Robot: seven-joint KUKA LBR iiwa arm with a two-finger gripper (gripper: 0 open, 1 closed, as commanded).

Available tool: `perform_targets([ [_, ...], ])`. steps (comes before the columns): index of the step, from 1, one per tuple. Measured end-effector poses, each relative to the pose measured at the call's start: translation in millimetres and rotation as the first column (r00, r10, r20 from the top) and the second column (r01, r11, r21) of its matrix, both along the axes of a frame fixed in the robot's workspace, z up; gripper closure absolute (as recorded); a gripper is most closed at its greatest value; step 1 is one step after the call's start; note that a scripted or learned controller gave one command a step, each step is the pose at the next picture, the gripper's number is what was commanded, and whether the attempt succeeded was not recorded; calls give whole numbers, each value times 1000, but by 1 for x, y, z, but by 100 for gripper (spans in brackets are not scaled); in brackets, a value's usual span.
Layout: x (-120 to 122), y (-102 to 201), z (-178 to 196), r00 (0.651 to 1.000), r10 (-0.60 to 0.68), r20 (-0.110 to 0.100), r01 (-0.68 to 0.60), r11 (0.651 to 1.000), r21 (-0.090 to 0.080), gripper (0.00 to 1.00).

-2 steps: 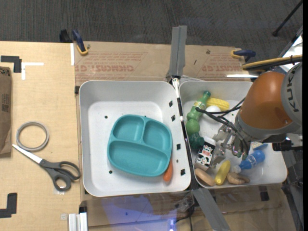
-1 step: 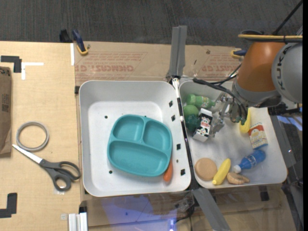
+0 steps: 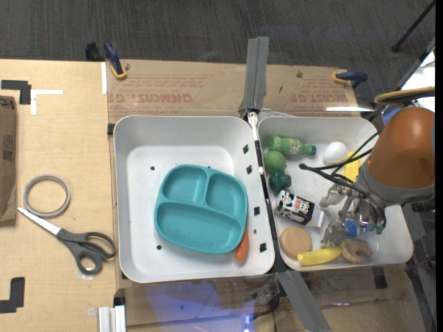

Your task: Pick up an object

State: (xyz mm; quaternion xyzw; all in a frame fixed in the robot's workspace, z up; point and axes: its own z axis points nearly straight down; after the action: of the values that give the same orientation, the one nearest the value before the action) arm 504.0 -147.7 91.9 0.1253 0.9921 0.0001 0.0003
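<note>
hovering low over the near right corner of the right bin [image 3: 391, 254], the end effector [image 3: 344, 228] sits just above a banana [image 3: 320, 256] and a brown ring-shaped piece [image 3: 357, 250], and how wide it stands i cannot tell. nothing looks lifted yet: every object lies on the bin floor. judging from this, the grasp and the lift are both left to do.

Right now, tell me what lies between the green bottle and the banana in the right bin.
In the camera view, between the green bottle and the banana lie a dark green toy, a black-and-white carton and a tan disc.
</note>
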Motion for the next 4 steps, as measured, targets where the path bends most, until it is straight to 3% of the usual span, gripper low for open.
perform_targets([
  [1, 1, 0, 10, 1000, 3, 3, -3, 1000, -2, 100],
  [2, 42, 40, 0, 960, -280, 2, 280, 960, 0, 100],
  [3, 141, 27, 7, 831, -557, 4, 557, 831, 0, 100],
  [4, 140, -30, 74, 922, -388, 6, 388, 922, -1, 100],
])
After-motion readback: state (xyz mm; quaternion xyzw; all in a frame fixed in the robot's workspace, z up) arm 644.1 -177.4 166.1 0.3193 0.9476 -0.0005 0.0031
